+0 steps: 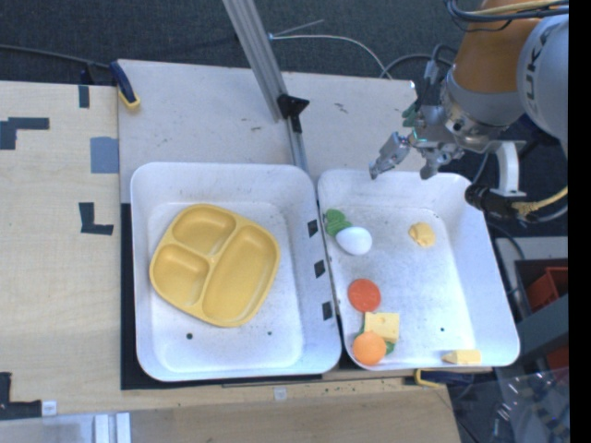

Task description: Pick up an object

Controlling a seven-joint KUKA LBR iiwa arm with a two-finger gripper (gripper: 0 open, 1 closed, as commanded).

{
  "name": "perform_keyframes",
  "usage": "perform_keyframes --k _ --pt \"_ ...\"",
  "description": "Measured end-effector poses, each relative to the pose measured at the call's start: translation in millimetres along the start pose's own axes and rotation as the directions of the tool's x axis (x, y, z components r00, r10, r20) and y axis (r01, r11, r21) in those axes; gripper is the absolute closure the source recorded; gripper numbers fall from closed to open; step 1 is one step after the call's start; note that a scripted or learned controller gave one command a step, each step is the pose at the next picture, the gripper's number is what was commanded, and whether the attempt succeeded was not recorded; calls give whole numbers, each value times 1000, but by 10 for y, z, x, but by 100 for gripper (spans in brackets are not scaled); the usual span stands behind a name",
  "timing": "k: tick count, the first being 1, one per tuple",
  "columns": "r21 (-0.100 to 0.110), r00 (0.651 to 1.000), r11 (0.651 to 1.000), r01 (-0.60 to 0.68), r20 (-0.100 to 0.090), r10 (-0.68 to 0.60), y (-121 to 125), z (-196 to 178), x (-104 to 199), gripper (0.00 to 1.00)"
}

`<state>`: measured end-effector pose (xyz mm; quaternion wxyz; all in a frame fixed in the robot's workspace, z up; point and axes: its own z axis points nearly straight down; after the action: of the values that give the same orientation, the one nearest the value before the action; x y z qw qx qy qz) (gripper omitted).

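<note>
Gripper (404, 167) hangs jaws apart at the right bin's (480, 247) twelve o'clock rim, so we should descend squarely toward five o'clock onto the yellow piece (422, 235), unheld, straddling it.

Part of a dark brand name stands on the grey arm housing (552, 58) at about two o'clock in the frame: only the letters "UK" can be read. No other text is legible anywhere.
</note>
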<state>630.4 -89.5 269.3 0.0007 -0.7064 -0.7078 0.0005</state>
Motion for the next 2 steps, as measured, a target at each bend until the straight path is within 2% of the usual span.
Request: perform_keyframes --k 1,2 --pt "8 1000 1000 -3 -1 3 -631 406 121 0" --pt "10 1000 1000 0 -2 0 -1286 841 526 0"
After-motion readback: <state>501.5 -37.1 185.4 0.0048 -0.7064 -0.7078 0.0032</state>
